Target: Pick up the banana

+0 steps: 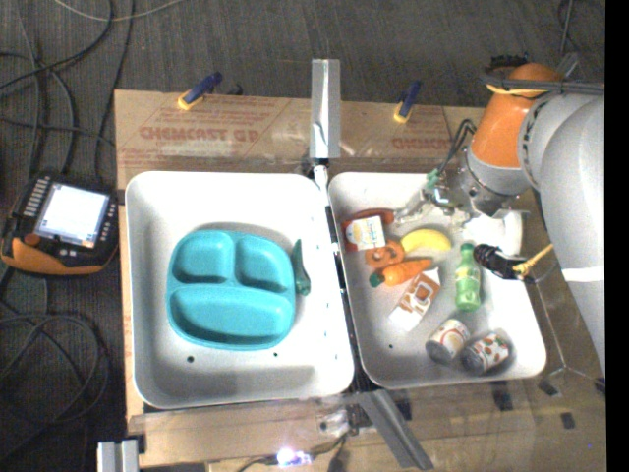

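— How is the light?

— Even and fairly bright over both white bins (147, 293), seemingly from overhead. Shadows are soft and short, tucked close under the teal tray (234, 288). The dark floor around the tabletop stays dim.

— Any glare?

— The bin walls run near white, and a small hot spot glows at the bottom edge (286, 455).

— Sharpness?

— Middling; labels on the small cans (470, 345) are perhaps too blurred to read.

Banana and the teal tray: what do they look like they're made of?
Banana: looks like a moulded plastic toy, its skin a smooth, even yellow with no spots; real fruit can't be ruled out. Tray, in the left bin: seemingly hard plastic with a semi-gloss finish, shown by its uniform teal colour, rounded moulded compartments and soft highlights.
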You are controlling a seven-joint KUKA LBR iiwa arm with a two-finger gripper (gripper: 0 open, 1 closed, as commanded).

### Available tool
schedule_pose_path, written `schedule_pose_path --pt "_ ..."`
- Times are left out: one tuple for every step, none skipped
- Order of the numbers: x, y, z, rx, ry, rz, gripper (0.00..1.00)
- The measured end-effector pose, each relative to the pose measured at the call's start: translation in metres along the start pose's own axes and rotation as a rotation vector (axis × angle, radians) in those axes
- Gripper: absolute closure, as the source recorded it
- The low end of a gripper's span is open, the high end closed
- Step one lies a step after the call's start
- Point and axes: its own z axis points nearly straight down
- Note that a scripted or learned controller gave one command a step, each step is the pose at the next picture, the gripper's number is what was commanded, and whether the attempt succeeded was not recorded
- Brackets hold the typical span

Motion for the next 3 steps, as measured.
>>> schedule_pose_path --pt "-0.017 -0.036 -0.001 0.001 -0.001 -0.004 0.00" --pt "-0.003 -0.064 -0.001 -0.002 -0.004 0.009 0.00" --pt "0.012 -0.101 -0.002 -0.004 -0.003 0.025 0.00"
